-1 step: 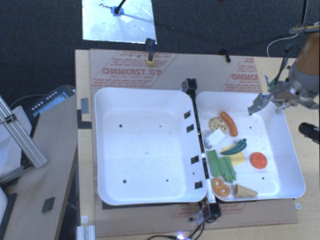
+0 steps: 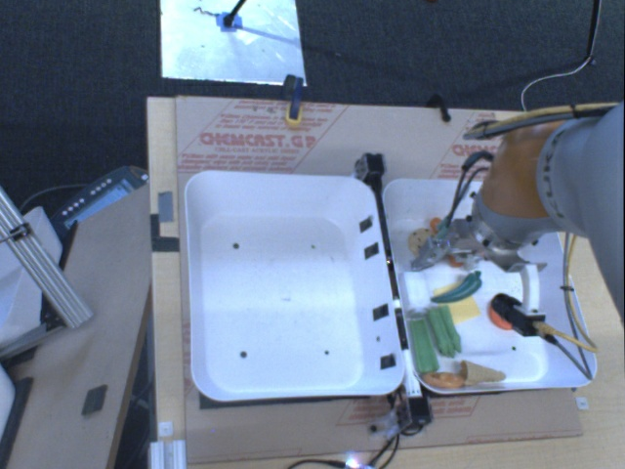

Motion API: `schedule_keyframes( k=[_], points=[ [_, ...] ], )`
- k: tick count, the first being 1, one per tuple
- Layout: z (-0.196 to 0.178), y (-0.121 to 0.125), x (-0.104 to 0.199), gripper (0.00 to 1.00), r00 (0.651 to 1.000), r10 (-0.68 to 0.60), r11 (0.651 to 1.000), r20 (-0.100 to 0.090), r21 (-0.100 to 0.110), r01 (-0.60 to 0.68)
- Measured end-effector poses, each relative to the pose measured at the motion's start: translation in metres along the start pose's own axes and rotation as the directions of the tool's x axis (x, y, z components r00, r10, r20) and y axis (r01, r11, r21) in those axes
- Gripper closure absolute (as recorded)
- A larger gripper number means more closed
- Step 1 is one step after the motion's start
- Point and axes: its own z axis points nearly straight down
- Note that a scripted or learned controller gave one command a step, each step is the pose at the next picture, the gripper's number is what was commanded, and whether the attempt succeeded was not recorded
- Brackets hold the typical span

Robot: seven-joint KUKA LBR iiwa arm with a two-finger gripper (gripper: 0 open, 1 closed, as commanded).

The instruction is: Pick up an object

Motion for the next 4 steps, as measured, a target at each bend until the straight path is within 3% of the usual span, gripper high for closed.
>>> schedule_keyframes(
  k=[1, 2, 3, 4],
  points=[
    [-0.004, 0.078, 0.013, 0.0, 1.0, 0.001, 1.0, 0.005, -0.016, -0.001],
    [-0.015, 0.075, 0.012, 1.0, 1.0, 0.001, 1.0, 0.006, -0.013, -0.001],
    [-0.115, 0.077, 0.089, 1.0, 1.0, -0.003, 1.0, 0.003, -0.017, 0.003],
    [-0.1, 0.013, 0.148, 1.0, 1.0, 0.0, 1.0, 0.002, -0.002, 0.0]
  ],
)
